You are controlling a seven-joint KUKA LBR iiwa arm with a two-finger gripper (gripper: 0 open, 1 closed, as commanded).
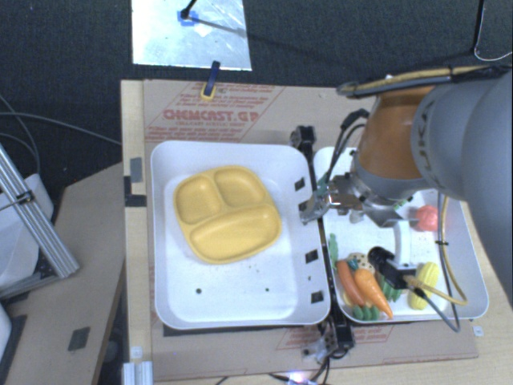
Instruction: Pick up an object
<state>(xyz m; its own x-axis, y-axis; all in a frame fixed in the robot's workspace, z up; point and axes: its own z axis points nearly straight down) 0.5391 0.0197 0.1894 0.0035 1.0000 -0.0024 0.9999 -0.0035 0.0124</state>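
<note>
Selecting a target is the step in hand. The end effector (343,199) hangs just right of the yellow plate (227,213), above the wall shared by the two bins. You cannot tell whether it is wide or narrow, because the wrist covers it, and no object is seen in it.

Judge the candidates by clearance:

- The carrots (365,283) lie to the lower right of the plate, inside the right bin (481,299). They touch each other and rest against green pieces (365,313).
- The pink object (427,217) lies far right of the plate and apart from the other objects. It is probably the easier grasp.

If you take a carrot, close across its narrow width, not along its length. Descend straight down and keep clear of the bin wall on the plate side.

The carrots are orange, tapered and glossy. They look like smooth moulded toys, so expect them to slip or roll under an off-centre grip.
</note>
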